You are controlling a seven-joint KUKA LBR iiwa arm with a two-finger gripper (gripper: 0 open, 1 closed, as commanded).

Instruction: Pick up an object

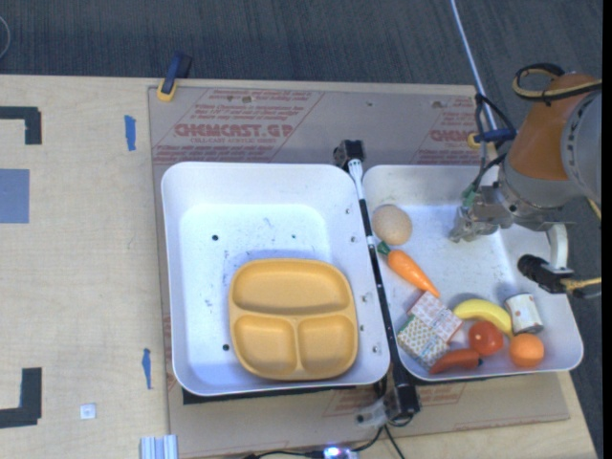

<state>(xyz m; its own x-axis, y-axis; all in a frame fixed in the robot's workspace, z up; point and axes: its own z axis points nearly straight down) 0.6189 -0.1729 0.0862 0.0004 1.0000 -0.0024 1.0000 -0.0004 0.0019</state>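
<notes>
I see the grey arm with its orange band reaching in from the right, and its gripper sits low over the far part of the right shallow white bin; from this angle I cannot tell whether the fingers are apart or closed, and nothing shows between them. The things to pick all lie left of and nearer than the gripper: a pale beige egg-shaped ball just to its left, an orange toy carrot nearer, then a patterned cardboard box, a yellow toy banana, a red toy tomato, a red toy chili pepper, a round orange fruit and a small white can clustered at the near end. The left shallow white bin holds a yellow three-compartment plastic plate. Both bins rest on a brown printed cardboard sheet on the pale wooden worktop, with dark grey carpet beyond the far edge.
</notes>
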